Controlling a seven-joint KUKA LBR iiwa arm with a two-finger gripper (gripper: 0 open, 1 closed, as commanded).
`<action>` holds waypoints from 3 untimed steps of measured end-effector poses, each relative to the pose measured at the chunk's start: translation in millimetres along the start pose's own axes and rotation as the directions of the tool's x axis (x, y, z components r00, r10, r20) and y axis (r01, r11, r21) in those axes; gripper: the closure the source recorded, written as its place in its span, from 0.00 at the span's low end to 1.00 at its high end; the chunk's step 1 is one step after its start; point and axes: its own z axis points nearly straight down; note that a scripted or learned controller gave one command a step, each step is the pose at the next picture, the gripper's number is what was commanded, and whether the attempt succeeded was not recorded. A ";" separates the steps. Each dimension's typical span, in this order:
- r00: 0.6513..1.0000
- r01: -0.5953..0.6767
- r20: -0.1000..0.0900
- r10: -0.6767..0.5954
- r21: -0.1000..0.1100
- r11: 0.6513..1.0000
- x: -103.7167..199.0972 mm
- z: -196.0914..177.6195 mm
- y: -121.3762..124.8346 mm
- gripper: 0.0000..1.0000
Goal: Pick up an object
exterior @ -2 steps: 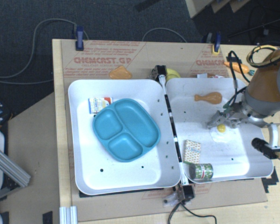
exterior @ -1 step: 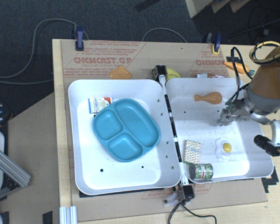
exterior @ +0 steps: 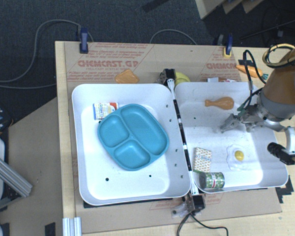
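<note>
In the right bin lie a tan toy drumstick near the back, a toy fried egg, a patterned packet and a small green can on its side at the front left corner. My gripper hangs low over the middle of this bin, in front of the drumstick and behind the egg, pointing left. Nothing shows in its grasp. The left bin holds a blue divided plate and a small carton at the plate's back left.
Behind the bins on the bench lie an orange piece, a yellow object and an orange item under a black cable. The arm's orange band rises over the right bin's far right edge.
</note>
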 end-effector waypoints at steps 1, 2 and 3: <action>1.000 -0.002 -0.005 0.002 0.009 1.000 -22.8 12.3 -67.2 0.00; 1.000 0.000 0.000 0.000 -0.002 1.000 -22.6 -0.3 -62.5 1.00; 1.000 0.000 0.000 0.000 -0.002 1.000 -22.5 0.1 -62.6 0.00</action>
